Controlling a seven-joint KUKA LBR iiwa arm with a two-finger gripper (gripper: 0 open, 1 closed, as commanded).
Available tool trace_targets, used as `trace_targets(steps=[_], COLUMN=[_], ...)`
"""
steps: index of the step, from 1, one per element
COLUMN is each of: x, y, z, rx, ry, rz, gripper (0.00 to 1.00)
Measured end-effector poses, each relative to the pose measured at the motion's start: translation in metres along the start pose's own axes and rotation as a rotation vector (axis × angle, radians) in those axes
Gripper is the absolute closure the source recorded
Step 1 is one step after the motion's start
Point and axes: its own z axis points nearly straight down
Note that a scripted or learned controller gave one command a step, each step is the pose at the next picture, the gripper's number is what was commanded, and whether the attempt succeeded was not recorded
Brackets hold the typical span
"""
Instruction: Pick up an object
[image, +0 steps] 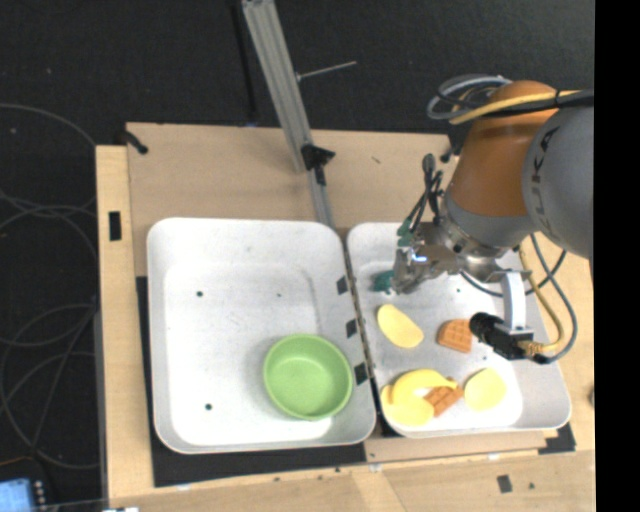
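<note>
Low in right bin (545, 395), gripper (404, 280) beside small teal object (383, 282).

No text, label, brand, number or sign can be read anywhere on the bench.

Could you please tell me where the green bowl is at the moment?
The green bowl sits in the left bin, in its near right corner, close to the divide from the right bin holding the yellow pieces.

Green bowl (308, 374), white bins (180, 300)
</note>
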Motion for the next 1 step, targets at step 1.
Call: trace_targets(steps=[1], x=[0.053], y=[0.0114], z=[0.0118], rx=[0.0], ry=[0.0], rz=[0.0], gripper=[1.0])
